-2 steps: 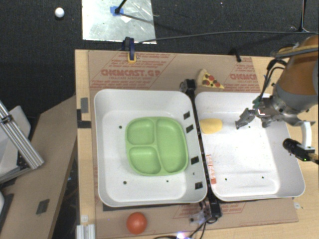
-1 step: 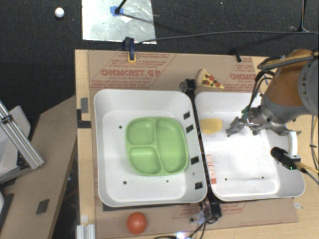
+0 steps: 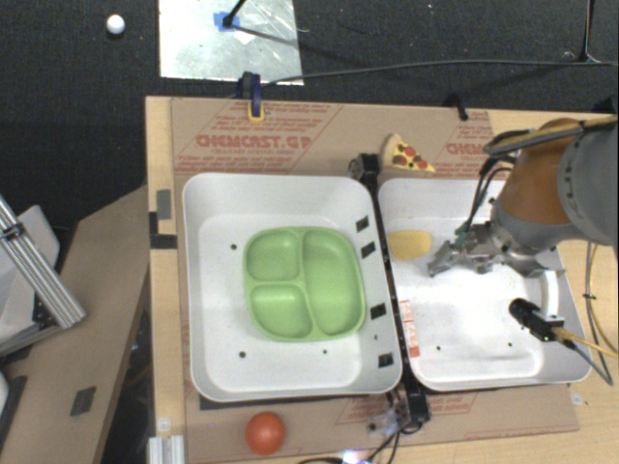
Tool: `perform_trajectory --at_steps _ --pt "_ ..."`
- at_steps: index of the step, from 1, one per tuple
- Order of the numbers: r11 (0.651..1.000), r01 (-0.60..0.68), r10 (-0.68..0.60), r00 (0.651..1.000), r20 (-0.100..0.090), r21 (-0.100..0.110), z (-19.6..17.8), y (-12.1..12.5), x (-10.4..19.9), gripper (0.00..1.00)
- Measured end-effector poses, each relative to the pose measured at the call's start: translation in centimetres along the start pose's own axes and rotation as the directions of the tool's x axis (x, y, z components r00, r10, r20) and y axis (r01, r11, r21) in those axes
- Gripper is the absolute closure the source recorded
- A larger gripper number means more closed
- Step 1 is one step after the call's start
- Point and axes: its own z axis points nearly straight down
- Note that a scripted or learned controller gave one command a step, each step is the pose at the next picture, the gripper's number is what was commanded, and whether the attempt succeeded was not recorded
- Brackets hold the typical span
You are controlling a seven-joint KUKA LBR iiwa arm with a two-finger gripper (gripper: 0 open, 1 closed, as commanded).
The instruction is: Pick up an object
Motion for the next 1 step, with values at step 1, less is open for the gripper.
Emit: perform_trajectory --at_steps 1 --pt "1.0 0.0 0.0 1.0 0.001 -0.006 -1.35 0.17 -0.05 1.0"
